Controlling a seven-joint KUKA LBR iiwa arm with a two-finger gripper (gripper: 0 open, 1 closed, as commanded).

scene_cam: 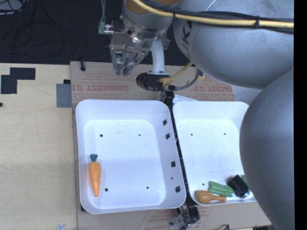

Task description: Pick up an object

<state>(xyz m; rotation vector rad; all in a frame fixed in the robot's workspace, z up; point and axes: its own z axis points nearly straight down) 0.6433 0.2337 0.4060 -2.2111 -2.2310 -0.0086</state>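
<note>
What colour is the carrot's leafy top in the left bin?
Dark green, on the orange carrot, seen in the camera view.

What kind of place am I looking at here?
Probably a robotics lab bench for grasping trials: a grey arm, two white bins, and toy food such as a carrot.

Two white bins, the left bin (84,128) and the right bin (211,110), sit side by side on a cardboard sheet (96,86) atop the pale desk (33,143).

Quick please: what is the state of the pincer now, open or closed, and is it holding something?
Pincer: it hangs above the cardboard behind the left bin; open or closed cannot be told. No object is seen in it.
</note>
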